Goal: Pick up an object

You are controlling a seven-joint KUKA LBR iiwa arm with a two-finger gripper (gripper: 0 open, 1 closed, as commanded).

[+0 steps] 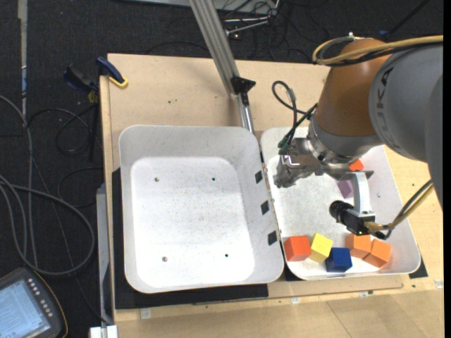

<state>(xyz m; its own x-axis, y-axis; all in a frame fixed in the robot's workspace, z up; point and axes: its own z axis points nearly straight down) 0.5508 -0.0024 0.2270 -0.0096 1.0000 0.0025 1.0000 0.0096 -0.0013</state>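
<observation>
My gripper hangs low over the left part of the right bin, close to the wall it shares with the left bin. Along that bin's front edge lie an orange block, a yellow block, a blue block and two more orange blocks. A purple piece and a red-orange piece peek out from under the arm's wrist. All the blocks lie apart from the gripper, toward the front.
The left bin is bare white. A slanted metal pole crosses the bench's back. A black cable fitting hangs from the arm over the right bin. Clamps sit at the bench's far left corner.
</observation>
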